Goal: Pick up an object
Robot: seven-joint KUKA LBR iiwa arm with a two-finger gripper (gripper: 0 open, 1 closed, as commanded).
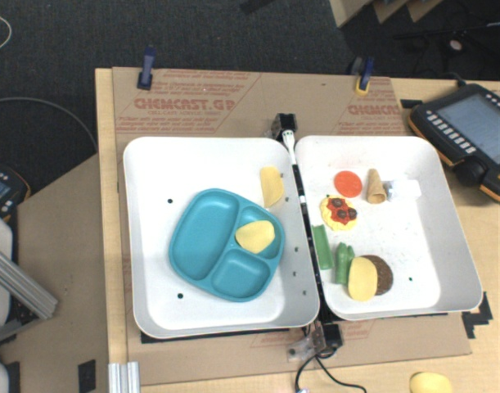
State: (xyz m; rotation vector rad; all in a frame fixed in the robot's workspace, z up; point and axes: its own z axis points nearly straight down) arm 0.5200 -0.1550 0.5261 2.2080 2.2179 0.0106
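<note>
Looking down through the camera above the bench, I cannot tell whether my claw is released or clenched, or what it touches.

The things to pick lie in the two shallow white bins. In the left white bin [143,219] I count one teal three-compartment plastic plate [202,240], one rounded yellow lump [254,236] resting in the plate's right compartment, and one pale yellow slab [272,187] just beside the plate, near the divide between the bins.

In the right white bin [438,244] I count one flat red disc [348,183], one tan cone [375,187] just beside it, one small yellow round with red toppings [340,212], two green sticks [321,246] [343,262] lying side by side, and one yellow oval [362,278] overlapping one dark brown disc [383,273].

Two blue clamps [146,68] [364,74] grip the bench's far edge.
</note>
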